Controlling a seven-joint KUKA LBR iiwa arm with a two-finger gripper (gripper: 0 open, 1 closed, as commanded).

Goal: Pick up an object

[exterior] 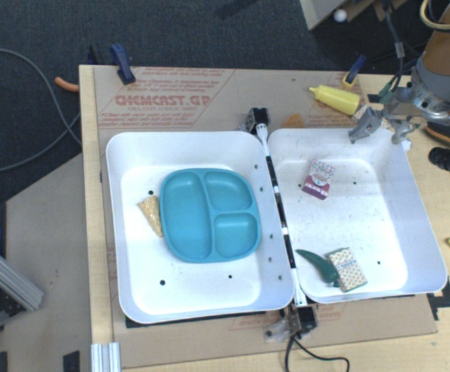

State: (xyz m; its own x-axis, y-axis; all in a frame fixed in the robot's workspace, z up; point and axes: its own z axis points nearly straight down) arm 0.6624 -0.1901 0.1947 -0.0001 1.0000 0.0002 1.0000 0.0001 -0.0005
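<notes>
Left bin (132, 285): white, shallow, set on a brown board (170, 99) printed with red lettering.
Blue plate (209, 214): three compartments, lying flat in the middle of the left bin.
Tan sponge (152, 214): touching the plate's left edge, partly tucked under it.
Blue clamp (121, 63): at the board's far left corner, outside the bins.
Divider (275, 208): black strip where the two bins meet, running front to back.
Right bin (410, 208): white, shallow, just beside the left bin.
Small packet (318, 179): white with a dark red lower part, lying in the far half of the right bin, well apart from the other items.
Green piece (317, 261): dark, curved, lying near the front edge of the right bin.
Patterned pouch (348, 268): tan, touching the green piece on its right side.
Yellow bottle (335, 97): lying on the board beyond the right bin's far edge.
Gripper (381, 126): hanging over the far right corner of the right bin, fingers spread apart, nothing between them, well apart from the packet.
Arm (441, 60): entering from the upper right, orange band above the wrist.
</notes>
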